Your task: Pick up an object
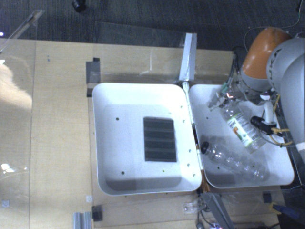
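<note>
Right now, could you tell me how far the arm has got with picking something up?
Done: the arm has reached over the right bin, with the gripper low near its far corner. In hand: nothing visibly; I cannot tell how the gripper stands. Left: both clear bottles lie in that bin, the labelled bottle just beside the gripper and the dark-capped bottle nearer the front. The dark ridged block sits in the left bin.

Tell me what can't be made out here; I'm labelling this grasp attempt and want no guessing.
- Gripper, camera view: small and blurred under the grey wrist; finger state unreadable, and so is any contact with the labelled bottle.
- Labelled bottle: label print too small to read.
- Clear bottle: transparent against the right bin, so its outline is vague beyond the dark cap.
- Arm: cut off by the right edge.
</note>
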